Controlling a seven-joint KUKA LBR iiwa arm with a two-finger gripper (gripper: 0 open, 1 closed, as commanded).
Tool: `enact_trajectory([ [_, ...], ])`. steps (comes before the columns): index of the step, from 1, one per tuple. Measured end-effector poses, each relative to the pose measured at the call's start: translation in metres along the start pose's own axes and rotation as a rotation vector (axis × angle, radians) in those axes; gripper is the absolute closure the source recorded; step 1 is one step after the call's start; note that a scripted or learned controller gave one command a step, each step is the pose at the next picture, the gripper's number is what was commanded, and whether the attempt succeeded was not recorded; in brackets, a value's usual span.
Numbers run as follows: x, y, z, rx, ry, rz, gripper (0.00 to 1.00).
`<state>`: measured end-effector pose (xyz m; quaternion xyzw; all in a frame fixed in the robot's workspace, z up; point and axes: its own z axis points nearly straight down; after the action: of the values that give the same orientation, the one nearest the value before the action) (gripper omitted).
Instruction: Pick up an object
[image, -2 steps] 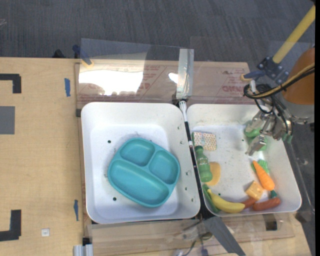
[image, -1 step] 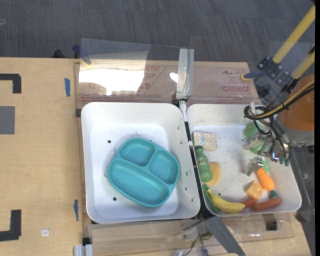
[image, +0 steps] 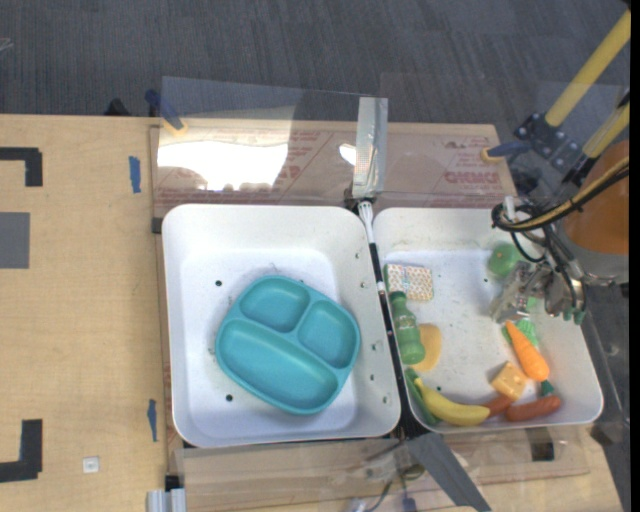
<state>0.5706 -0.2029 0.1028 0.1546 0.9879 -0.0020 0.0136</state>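
Red print runs along the clear sheet (image: 300, 150) lying behind the two bins, too faint and glare-washed to read, and the patterned packet (image: 411, 282) carries markings too small to make out. Taking the central divider (image: 372, 270) between the bins as the landmark: far to its left the tan desk (image: 70, 300) shows black corner marks and blue tape tabs, with dark carpet (image: 250, 40) beyond its back edge. Just left of the divider, the left bin (image: 190, 240) holds a teal divided plate (image: 288, 343) lying flat near its middle. Just right of the divider, in the right bin (image: 450, 250), a green bottle (image: 405, 328) lies along the wall, with the packet behind it and a yellow piece (image: 430, 343) beside it. Further right, a banana (image: 448, 406) lies at the front wall, then a cheese-like block (image: 508, 381), a red sausage-like piece (image: 530, 407), a carrot (image: 527, 349) and a green toy (image: 503, 259). Farthest right the claw (image: 528, 295) hangs low over the carrot's leafy end, tangled in cables; whether it is wide, narrow or holding anything cannot be told. The arm (image: 605, 205) is cut off by the frame edge.
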Motion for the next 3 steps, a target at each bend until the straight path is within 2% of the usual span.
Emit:
enact_trajectory([
  [1, 0.008, 0.164, -0.088, -0.009, 0.014, 0.059, 1.0],
  [2, -0.024, 0.134, -0.083, -0.005, 0.018, -0.342, 1.0],
  [3, -0.034, 0.103, -0.032, -0.014, 0.022, -0.95, 1.0],
])
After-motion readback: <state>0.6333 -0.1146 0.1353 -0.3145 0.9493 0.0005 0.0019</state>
